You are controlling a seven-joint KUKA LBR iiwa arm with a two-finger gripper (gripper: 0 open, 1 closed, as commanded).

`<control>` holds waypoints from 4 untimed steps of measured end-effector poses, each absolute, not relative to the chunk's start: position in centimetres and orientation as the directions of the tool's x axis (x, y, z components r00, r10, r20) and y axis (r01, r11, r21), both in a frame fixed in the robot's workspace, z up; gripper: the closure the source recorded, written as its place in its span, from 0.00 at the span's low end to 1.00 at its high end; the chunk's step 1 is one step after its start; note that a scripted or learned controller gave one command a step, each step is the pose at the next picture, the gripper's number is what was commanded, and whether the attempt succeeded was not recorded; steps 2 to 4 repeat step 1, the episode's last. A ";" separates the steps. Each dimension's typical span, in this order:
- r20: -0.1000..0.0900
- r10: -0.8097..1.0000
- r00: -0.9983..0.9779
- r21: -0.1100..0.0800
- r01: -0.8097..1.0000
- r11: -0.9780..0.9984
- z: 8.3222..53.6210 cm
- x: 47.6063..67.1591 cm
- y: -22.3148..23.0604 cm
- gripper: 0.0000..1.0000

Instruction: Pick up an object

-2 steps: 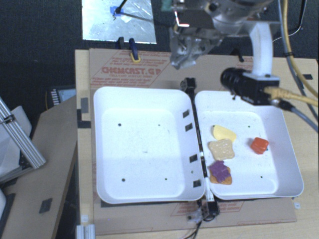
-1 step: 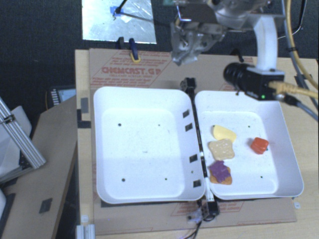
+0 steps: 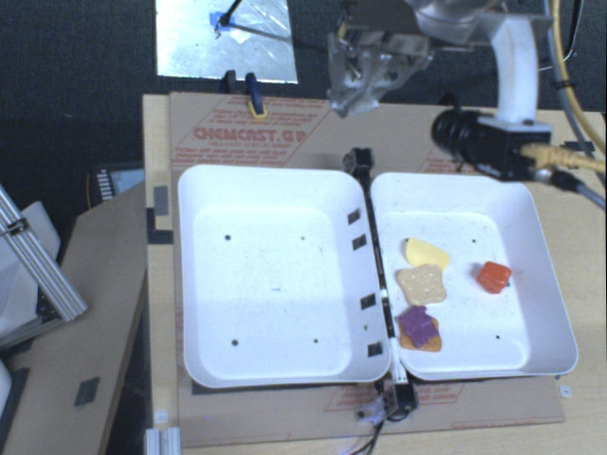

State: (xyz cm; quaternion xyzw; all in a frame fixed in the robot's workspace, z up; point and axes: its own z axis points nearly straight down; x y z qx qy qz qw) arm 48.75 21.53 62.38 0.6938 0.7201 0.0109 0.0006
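Note:
Several small items lie in the right bin [image 3: 545, 282]. A yellow wedge [image 3: 427, 253] sits near the bin's middle, with a tan toast-like slab [image 3: 421, 284] just in front of it. A purple piece [image 3: 417, 325] rests on an orange piece [image 3: 429, 343] near the front left corner. A red-orange block [image 3: 493, 276] lies apart to the right. My gripper [image 3: 363, 79] hangs high above the bench's back edge, behind the seam between the two bins, well away from every item. Nothing shows in it.
The left bin [image 3: 188, 254] stands beside the right one, joined by a black-clipped seam [image 3: 372, 254]. A shiny foil sheet [image 3: 228, 27] lies beyond the bench, and a blue and yellow clamp [image 3: 254, 98] is at the back edge. An aluminium rail [image 3: 38, 263] slants at the far left.

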 end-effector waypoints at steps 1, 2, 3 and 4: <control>0.016 0.999 -0.040 0.018 0.999 0.040 63.5 48.8 21.5 1.00; 0.016 0.999 -0.040 0.018 0.999 0.040 63.5 48.8 21.5 1.00; 0.016 0.999 -0.040 0.018 0.999 0.040 63.5 48.8 21.5 1.00; 0.016 0.999 -0.040 0.018 0.999 0.040 63.5 48.8 21.5 1.00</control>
